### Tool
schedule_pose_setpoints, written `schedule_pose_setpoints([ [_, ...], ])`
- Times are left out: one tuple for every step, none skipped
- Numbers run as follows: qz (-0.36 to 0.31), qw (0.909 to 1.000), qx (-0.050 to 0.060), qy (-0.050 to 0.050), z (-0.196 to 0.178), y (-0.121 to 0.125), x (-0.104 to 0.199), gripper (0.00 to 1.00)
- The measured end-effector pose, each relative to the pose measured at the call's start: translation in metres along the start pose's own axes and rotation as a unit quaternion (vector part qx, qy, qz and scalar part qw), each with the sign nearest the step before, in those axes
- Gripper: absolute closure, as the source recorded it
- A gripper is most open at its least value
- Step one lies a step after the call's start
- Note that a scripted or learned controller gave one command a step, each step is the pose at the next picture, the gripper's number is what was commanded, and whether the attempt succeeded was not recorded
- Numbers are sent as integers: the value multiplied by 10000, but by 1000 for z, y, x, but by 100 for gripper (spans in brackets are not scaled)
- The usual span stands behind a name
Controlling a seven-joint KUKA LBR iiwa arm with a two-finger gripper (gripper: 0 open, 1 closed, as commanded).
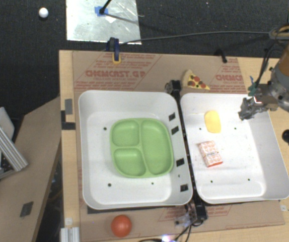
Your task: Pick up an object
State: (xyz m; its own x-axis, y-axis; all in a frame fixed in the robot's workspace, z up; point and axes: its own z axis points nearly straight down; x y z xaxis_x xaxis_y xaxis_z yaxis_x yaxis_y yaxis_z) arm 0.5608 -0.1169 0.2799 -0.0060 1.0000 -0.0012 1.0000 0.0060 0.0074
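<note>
In the right bin (265, 150) lie a yellow oval object (213, 121) toward the back and a small pink-and-white packet (210, 154) near the middle. My gripper (246, 110) hangs over the bin's back right part, to the right of the yellow object and apart from it. Its dark fingers point down and left with nothing visible between them. The grey arm enters from the right edge.
The left bin (91, 135) holds a green divided tray (141, 146). A pizza-slice toy (195, 80) lies on the board behind the bins. A red ball (121, 225) sits on the bench in front. Cables cross behind the right bin.
</note>
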Motion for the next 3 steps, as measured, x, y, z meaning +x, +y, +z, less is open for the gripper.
schedule_pose_setpoints([
  [-18, 10000, 17, 13, 1, 27, 50, 100],
  [-14, 10000, 37, 14, 24, 44, 94, 100],
  [-14, 10000, 30, 14, 43, 69, 140, 100],
])
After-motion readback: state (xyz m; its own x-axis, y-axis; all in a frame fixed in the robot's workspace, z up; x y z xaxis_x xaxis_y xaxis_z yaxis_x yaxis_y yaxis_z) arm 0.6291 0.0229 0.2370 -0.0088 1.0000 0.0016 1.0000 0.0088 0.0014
